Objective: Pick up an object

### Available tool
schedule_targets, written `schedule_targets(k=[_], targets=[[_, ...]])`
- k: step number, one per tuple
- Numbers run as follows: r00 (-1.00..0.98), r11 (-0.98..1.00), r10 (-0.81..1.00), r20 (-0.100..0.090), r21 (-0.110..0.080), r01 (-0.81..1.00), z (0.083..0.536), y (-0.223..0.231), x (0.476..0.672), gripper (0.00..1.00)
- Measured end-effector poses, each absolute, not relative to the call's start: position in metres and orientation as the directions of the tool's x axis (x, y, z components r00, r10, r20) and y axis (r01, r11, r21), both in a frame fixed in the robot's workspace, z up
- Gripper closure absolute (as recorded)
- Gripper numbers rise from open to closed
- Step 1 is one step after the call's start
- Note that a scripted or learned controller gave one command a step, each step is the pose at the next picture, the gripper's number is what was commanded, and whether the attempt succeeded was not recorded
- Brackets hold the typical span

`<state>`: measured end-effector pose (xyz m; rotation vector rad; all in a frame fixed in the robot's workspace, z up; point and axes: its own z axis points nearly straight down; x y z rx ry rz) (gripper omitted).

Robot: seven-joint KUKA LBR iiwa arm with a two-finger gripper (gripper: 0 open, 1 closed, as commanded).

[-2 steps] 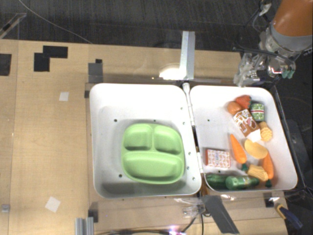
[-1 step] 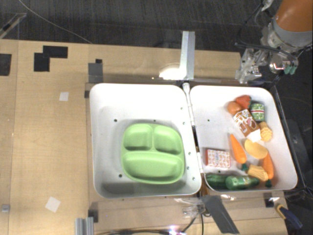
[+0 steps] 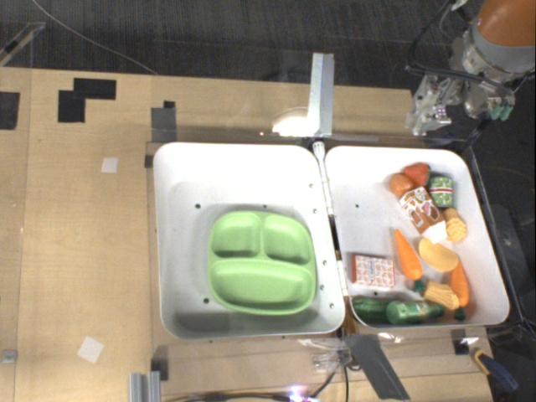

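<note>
Presently: gripper [image 3: 429, 107] at upper right of frame, above right bin [image 3: 368, 182]; finger state cannot be told. Green tray [image 3: 261, 262] in left bin [image 3: 180, 224].

A pale wooden bench [image 3: 75, 249] with black square markings [image 3: 84, 97] sat before dark grey carpeted floor [image 3: 209, 15], where a thin cable [image 3: 79, 36] trailed across.
</note>
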<state>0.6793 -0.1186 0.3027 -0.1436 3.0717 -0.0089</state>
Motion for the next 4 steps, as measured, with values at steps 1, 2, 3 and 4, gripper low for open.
schedule_targets(k=[1,2,3,4], targets=[[-0.993,0.993,-0.118,-0.008,0.000,-0.118,0.254,-0.111,0.670,1.00],[-0.993,0.993,-0.119,-0.025,-0.004,-0.119,0.271,-0.110,0.673,1.00],[-0.992,0.993,-0.120,-0.037,-0.006,-0.120,0.285,-0.109,0.676,1.00],[-0.992,0.992,-0.125,-0.013,-0.001,-0.125,0.298,-0.105,0.671,1.00]])
